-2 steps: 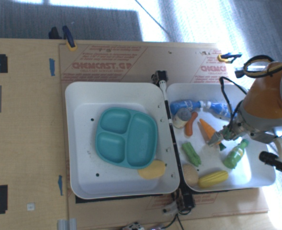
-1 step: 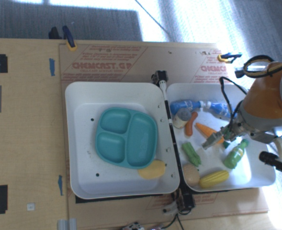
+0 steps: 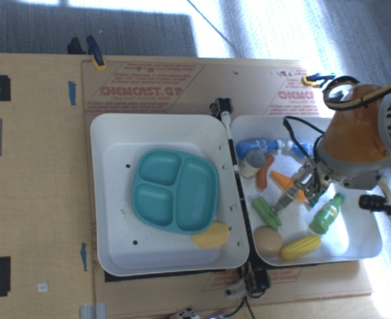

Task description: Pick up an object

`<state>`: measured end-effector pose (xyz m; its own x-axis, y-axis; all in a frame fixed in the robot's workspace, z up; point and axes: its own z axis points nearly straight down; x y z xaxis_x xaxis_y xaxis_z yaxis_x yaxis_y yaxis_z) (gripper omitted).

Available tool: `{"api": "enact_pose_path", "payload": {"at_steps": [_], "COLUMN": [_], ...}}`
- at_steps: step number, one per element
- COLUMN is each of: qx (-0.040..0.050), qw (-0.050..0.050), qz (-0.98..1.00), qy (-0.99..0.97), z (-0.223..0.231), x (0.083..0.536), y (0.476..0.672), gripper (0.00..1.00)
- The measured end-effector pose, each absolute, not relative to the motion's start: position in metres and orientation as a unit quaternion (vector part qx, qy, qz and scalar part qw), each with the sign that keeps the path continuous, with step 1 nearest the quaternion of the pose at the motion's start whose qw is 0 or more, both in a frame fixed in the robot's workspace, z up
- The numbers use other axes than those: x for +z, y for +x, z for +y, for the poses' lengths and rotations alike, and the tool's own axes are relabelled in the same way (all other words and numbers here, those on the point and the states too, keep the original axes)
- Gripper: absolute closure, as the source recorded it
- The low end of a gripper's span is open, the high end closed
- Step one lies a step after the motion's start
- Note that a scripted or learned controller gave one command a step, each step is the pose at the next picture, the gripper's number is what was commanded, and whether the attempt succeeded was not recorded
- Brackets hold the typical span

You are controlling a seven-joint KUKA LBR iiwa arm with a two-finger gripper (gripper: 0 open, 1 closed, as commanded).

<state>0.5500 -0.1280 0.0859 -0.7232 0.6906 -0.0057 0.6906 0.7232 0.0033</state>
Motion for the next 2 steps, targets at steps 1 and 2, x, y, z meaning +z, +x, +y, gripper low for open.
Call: {"api": "enact_pose_path", "payload": {"at_steps": [1,2], "qx": [0.0005,0.0006], "qw": [0.004,0.004], "qz": [0.989,0.989], "qy": [0.148,0.149], "z": [-0.104,-0.1041], "x": [0.0862,0.0862], "y": [0.5622,0.5622], "gripper": [0.0,0.0]}}
